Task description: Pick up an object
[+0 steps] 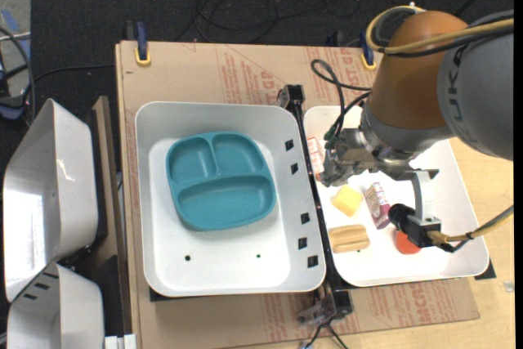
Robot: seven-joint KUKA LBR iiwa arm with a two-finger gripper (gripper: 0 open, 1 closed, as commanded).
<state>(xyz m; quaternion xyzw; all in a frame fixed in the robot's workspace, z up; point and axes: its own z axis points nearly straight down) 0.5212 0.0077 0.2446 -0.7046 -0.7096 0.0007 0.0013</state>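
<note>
Near edge: from my remote seat, the closest thing is the bare front rim of the right shallow white bin (409, 278), with the left shallow white bin (155, 200) beside it.
Front objects: a tan ridged wafer-like block (349, 239) lies nearest me in the right bin; a small round orange-red piece (406, 243) sits to its right, partly hidden by black hardware.
Middle objects: a yellow cheese-like wedge (347, 200) and a small pink-and-white packet (377, 204) lie close together, just beyond the block.
Left bin: a teal divided plastic plate (221, 180) lies flat and alone.
Gripper: the two-finger gripper (333, 167) hangs just behind the wedge, near the bins' shared wall; I cannot tell its claw's state, and I see nothing held.
Far side: the grey arm with its orange band (417, 65) looms over the bin's back.
Risk: I judge the crowding the main hazard; a descent could nudge the wedge into the packet, or catch the bin wall and miss.
</note>
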